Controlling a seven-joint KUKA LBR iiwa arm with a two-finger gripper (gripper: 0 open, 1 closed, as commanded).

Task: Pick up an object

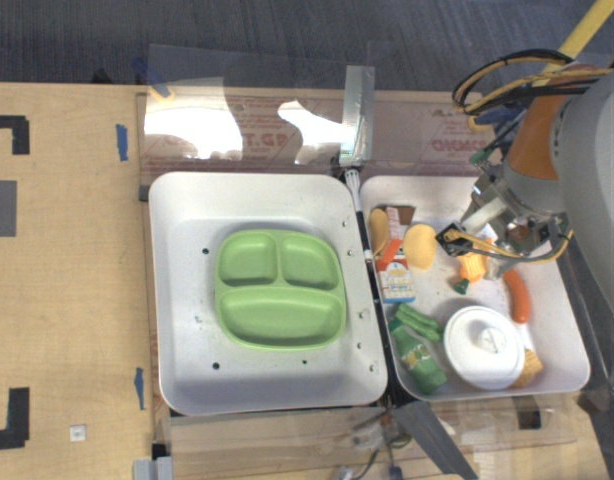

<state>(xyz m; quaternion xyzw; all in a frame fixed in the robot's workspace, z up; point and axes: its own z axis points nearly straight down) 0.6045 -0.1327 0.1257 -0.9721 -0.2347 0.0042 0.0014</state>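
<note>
**Operator:** Where is my gripper, and is it holding anything?

**Describer:** Your gripper (487, 230) hangs over the upper part of the right bin (577, 358). Its tip is lost among brackets and cable, so I cannot tell whether it is open or closed. Nothing is visibly held. Just below it lies a small yellow-orange piece (470, 268), the nearest thing to pick. Just to the gripper's left in the view sits a round yellow fruit (420, 246). Beyond the fruit are a small carton (395, 273) and a brown item (379, 228), against the bin's left wall. Below and slightly right of the gripper lies a red-orange sausage shape (517, 296). Further below is a white round lid (484, 346) with green packets (417, 348) beside it. Well off to the left, the other bin (177, 268) holds a green divided plate (280, 286).

**Operator:** What could go wrong from here?

**Describer:** I judge the small piece easy to miss. A slightly off descent could nudge it aside. Drift left and you may strike the round fruit, which looks likely to roll.
</note>
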